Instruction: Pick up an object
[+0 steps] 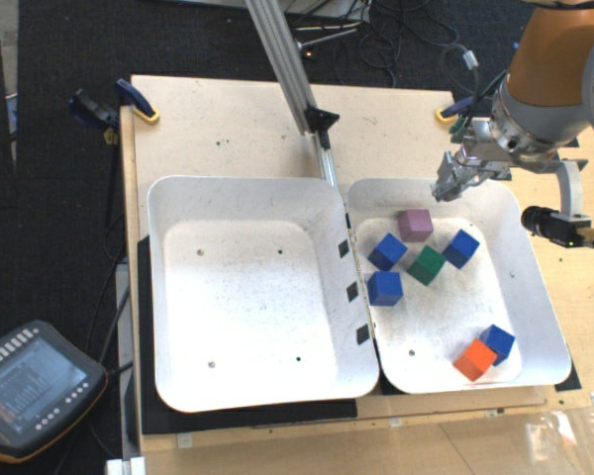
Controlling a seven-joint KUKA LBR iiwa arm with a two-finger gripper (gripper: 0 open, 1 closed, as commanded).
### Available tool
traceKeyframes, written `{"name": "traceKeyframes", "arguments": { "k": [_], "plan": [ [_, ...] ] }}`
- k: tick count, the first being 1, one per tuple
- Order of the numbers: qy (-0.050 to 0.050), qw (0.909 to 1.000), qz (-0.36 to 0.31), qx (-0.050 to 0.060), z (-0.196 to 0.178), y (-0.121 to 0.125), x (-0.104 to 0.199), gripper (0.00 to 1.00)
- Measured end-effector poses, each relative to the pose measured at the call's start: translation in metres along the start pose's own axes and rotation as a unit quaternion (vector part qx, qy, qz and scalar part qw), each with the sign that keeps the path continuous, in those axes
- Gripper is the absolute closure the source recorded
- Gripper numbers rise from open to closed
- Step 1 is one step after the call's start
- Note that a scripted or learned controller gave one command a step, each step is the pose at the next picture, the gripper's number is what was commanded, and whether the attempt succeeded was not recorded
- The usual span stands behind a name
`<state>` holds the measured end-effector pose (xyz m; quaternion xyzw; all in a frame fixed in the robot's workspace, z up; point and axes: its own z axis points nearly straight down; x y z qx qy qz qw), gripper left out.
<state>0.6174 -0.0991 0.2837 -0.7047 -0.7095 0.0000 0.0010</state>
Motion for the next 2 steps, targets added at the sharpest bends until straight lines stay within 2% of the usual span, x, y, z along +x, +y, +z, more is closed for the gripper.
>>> {"name": "traceKeyframes", "arguments": {
  "k": [1, 2],
  "plan": [
    [0.000, 1.0000, 0.000, 0.001, 0.020, -0.032, 0.043, 1.00],
    [0.000, 1.0000, 0.000, 0.000, 0.019, -0.058, 0.086, 1.00]
  ]
}}
